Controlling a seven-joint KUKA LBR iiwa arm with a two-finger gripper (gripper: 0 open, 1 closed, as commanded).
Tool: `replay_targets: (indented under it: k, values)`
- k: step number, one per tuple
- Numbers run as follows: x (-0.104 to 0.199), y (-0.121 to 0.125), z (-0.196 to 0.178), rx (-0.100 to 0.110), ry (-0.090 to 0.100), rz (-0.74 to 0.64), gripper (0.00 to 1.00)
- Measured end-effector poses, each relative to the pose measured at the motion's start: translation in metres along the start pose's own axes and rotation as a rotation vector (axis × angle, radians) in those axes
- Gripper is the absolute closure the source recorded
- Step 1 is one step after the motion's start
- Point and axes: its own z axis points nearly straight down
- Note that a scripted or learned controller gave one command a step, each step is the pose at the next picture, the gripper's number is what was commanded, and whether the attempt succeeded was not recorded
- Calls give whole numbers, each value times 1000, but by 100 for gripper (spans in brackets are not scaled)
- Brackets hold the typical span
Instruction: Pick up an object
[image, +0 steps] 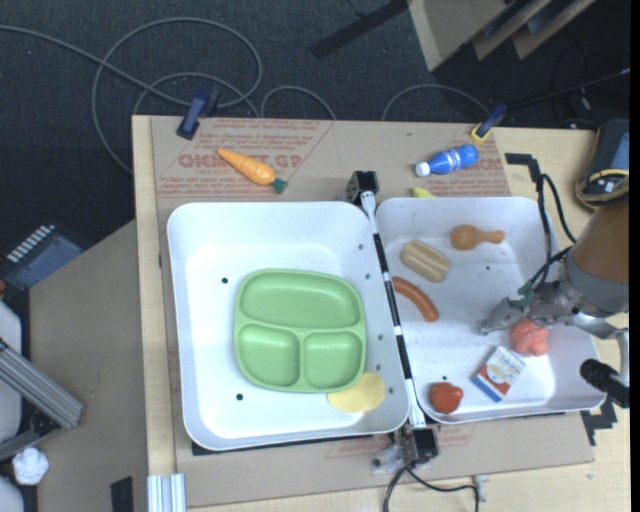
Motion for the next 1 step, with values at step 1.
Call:
replay_targets:
  k: [1]
  values:
    - [0,1,-10,-3,-1,0,100]
